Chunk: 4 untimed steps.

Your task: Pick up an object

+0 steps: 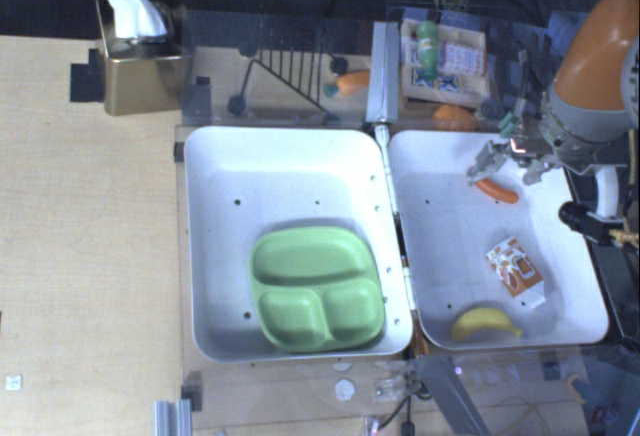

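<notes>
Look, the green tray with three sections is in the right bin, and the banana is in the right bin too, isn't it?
Not quite. The camera view shows the green tray lying in the left bin, not the right one. The banana is indeed in the right bin, near its front edge.

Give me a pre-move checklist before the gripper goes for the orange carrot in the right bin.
1. Carrot lies free in the right bin, near its far side: ok.
2. Gripper sits directly above the carrot: ok.
3. Finger opening: cannot tell.
4. Carrot not yet lifted, resting on the bin floor: ok.
5. Snack packet and banana lie apart from the carrot: ok.
6. Green tray is in the left bin, out of the way: ok.
</notes>
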Available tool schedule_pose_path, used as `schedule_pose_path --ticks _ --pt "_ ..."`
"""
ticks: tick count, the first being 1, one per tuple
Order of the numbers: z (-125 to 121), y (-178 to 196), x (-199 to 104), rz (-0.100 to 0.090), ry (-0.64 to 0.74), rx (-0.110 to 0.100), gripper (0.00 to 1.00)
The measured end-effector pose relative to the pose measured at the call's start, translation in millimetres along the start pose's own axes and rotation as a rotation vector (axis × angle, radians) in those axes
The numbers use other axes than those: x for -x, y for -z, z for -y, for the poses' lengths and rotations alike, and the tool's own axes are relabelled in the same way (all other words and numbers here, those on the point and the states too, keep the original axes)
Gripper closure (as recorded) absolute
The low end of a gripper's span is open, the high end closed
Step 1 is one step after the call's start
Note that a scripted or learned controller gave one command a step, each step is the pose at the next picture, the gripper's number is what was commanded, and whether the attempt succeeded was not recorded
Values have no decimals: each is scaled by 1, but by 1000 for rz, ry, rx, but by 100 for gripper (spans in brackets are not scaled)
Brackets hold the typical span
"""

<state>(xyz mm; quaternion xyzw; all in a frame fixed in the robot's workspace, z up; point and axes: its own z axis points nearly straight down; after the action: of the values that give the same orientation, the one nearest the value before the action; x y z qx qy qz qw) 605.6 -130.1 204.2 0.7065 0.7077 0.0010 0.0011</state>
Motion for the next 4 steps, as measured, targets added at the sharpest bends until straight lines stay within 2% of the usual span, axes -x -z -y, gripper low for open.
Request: schedule_pose_path --ticks 1,2,3,4 --pt "47 -117 65 2 18 4 0" --pt "115 -116 72 -2 18 7 0" --pt "17 -96 75 1 80 1 0" --pt "117 -117 38 1 101 4 0"
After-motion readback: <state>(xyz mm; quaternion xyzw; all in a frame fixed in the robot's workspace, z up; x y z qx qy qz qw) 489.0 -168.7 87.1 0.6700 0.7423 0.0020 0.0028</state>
